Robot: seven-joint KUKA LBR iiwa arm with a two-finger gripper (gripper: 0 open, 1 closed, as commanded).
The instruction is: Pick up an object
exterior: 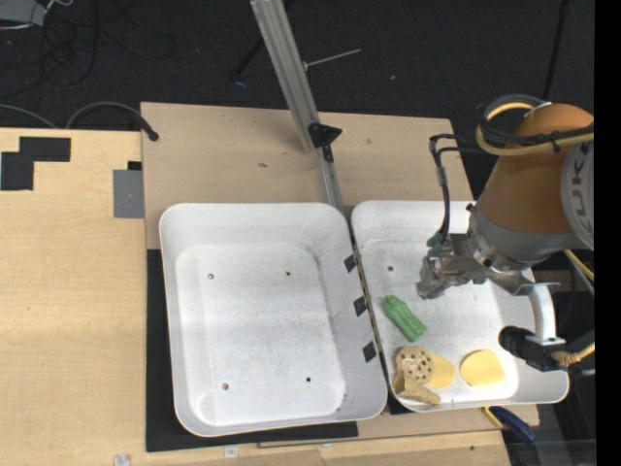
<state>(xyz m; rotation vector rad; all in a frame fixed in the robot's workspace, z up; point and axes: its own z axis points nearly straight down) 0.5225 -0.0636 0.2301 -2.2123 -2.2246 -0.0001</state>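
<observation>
Jaws [434, 282] low over right bin [388, 223], near green obj [404, 317] (grip state unclear, nothing visibly held).

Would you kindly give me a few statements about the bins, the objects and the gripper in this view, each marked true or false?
1. The green object lies in the right bin. True.
2. The gripper is over the left bin. False: it is above the right bin, beyond the green object.
3. The yellow round object sits near the right bin's front edge. True.
4. The gripper holds the green object. False: that object lies on the bin floor, apart from the gripper.
5. The speckled cookie-like object lies in the left bin. False: it is in the right bin's front-left corner.
</observation>
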